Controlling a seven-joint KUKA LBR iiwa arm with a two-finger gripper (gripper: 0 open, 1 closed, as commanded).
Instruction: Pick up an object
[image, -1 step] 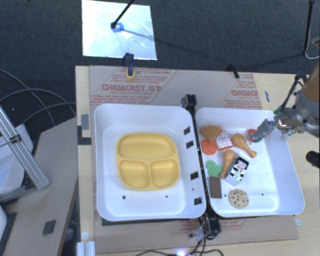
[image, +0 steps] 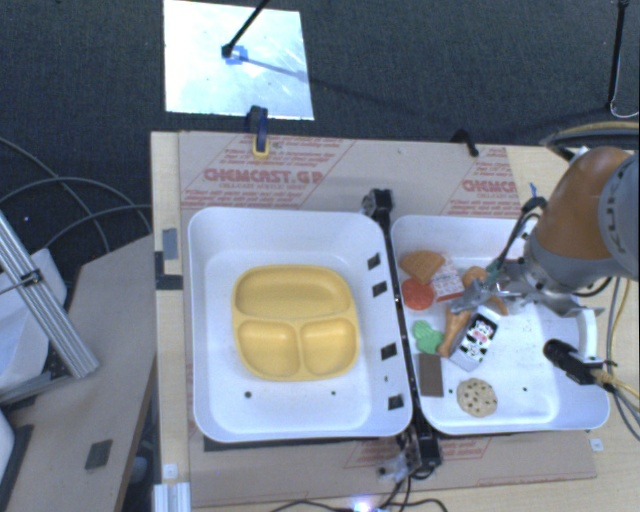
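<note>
The right bin (image: 530, 400) holds several small things. A tan wedge (image: 422, 264) and a red disc (image: 417, 295) lie at its upper left, with a pink-and-white packet (image: 447, 280) beside them. Lower down lie a green piece (image: 428, 336), an orange cone (image: 457, 326), a black-and-white carton (image: 479, 340), a brown bar (image: 430, 375) and a cookie (image: 477, 397). My gripper (image: 482, 296) reaches in from the right and hovers low over the cone's top and the carton. Another orange piece (image: 475, 274) sits right behind it.
The left bin (image: 215, 400) holds a yellow divided plate (image: 296, 320). A black divider (image: 395, 310) runs between the bins. The arm's orange band (image: 585, 205) hangs over the right bin's far right side. The right bin's floor is bare at the right.
</note>
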